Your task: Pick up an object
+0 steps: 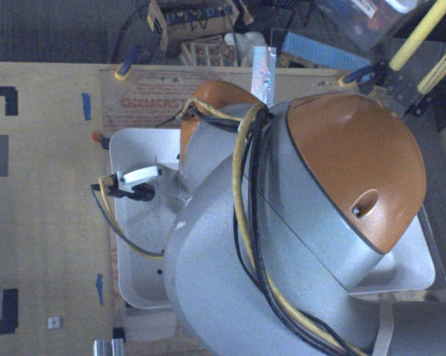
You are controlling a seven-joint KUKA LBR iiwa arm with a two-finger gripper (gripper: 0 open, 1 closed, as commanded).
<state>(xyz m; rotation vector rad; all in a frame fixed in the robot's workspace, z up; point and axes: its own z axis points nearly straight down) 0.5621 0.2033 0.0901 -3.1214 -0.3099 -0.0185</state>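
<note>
Far left: bench (45, 221) w/ blue tape marks (86, 106). Next, left bin (134, 280). Gripper (171, 197) is over it, tucked under the wrist; can't tell if open or closed. Arm (319, 199) covers most of both bins, incl. right bin (423, 269), so I can't see any object.

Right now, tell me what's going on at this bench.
The grey and orange arm reaches in from the right, bent low over the two white bins, its wrist end down in the left bin. Its body covers most of both; just a corner of the right bin shows. Whether it holds anything cannot be told.
</note>
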